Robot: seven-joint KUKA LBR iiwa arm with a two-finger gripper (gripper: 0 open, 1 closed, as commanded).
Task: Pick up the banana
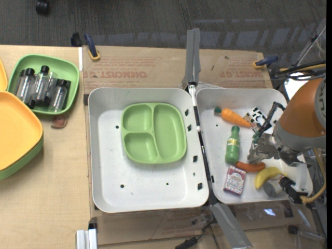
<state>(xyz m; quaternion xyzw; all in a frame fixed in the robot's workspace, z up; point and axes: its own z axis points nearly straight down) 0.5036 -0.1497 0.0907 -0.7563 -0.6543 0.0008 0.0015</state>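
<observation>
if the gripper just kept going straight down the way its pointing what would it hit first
Most likely the red sausage-like toy, which lies right under the gripper. The banana sits a little further right and nearer the camera. Depth is hard to judge from this slanted view.

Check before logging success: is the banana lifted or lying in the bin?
Lying: the banana rests on the right bin's floor.

robotics lab | grey office carpet (155,9) with chair castor (42,5) | wooden bench (46,191) lined with cardboard (140,69) | two white bins (104,139) clamped side by side | KUKA arm (306,113) over toy props
</observation>
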